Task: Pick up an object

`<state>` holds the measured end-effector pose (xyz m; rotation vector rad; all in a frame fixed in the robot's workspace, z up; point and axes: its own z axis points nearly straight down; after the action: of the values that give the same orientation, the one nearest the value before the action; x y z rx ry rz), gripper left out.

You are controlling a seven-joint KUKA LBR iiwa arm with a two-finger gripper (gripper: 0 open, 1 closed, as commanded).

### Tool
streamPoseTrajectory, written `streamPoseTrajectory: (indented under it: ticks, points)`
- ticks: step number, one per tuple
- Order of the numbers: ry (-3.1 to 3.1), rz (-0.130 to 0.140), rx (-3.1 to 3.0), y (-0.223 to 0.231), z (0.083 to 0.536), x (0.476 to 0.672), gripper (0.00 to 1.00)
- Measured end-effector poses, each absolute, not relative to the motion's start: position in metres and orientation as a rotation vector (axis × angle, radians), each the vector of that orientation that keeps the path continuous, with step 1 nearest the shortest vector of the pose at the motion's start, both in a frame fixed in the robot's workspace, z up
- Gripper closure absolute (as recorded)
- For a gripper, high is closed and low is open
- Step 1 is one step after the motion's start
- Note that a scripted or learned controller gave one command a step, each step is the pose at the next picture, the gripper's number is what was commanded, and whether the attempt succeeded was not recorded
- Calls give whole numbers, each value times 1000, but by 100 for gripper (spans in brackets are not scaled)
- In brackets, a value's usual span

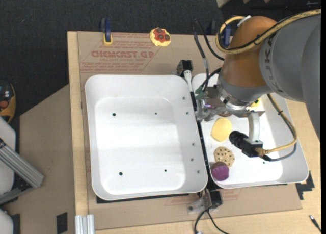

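The arm is reaching in from the right and is hanging low over the right bin (285, 174), its wrist covering the bin's upper part. The gripper (214, 106) is sitting at the bin's left wall, just above a pale yellow rounded object (221, 129); whether it is apart, together or clamped on anything I cannot tell, since the wrist is hiding its tips. Below the yellow piece a speckled tan cookie-like disc (223, 155) is lying, and touching that, a small purple object (220, 172) near the bin's front left corner. The left bin (94, 126) is lying alongside on the worktop (127, 52). Judging by looks, all three are light toy-food pieces, probably smooth and fairly stiff. The yellow one, being rounded, is likely to roll or squirt out unless taken across its widest middle; the flat disc is offering little edge to catch.
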<state>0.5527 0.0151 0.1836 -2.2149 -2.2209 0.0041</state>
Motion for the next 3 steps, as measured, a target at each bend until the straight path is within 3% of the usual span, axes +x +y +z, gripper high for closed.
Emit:
streamPoseTrajectory:
  ticks: [1,2,3]
  points:
    - [-2238,-27,-2225,46,340,596,100]
    - [-2232,-7,-2212,126,335,583,100]
    - [-2219,2,-2221,104,349,556,100]
